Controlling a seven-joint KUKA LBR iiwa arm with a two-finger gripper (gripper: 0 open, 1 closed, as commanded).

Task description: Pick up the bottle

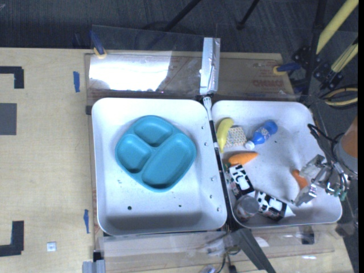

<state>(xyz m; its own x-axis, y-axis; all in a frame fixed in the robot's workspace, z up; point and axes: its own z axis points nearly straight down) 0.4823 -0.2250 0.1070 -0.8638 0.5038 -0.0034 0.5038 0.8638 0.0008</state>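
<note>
The bottle (263,132) is small and blue with a white end. It lies on its side in the upper middle of the right bin (296,111). My gripper (309,181) is low at the right side of that bin, well below and to the right of the bottle. Its two metal fingers (312,165) stand apart, so it is open. A small orange piece (300,178) lies on the bin floor at the fingertips' left, not gripped.
Left of the bottle lie a yellow banana (223,131), a beige block (236,135) and an orange carrot (242,158). Black-and-white items (271,205) and a clear cup (245,207) sit at the bin's front. The left bin (108,198) bears a blue divided plate (156,152).
</note>
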